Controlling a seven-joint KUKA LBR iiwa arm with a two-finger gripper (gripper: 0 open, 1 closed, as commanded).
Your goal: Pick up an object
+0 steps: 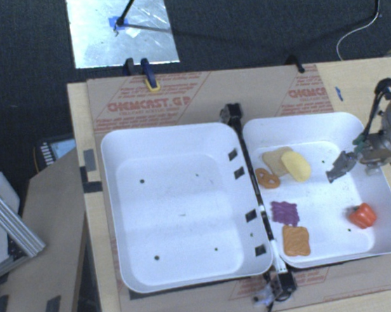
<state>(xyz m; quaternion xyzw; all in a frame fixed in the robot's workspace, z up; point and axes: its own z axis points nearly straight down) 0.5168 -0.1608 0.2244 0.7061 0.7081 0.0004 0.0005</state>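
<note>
The right bin [361,124] holds several toy foods. A yellow lemon-like piece [296,165] lies against a tan bread slice [275,159], with a brown pretzel [267,177] just left of them. A purple grape cluster [284,212] sits lower, above an orange-brown waffle-like piece [296,240]. A red pepper [363,215] rests near the bin's lower right. My gripper [340,167] hangs over the right side of this bin, right of the lemon and above the pepper, with nothing seen between its fingers.
The left bin [110,155] lies beside the right one, divided by a black hinge strip [248,180]. Both rest on a cardboard sheet [174,98]. A shiny metal plate [121,26] lies on the dark floor behind. A white cable [363,22] curves at upper right.
</note>
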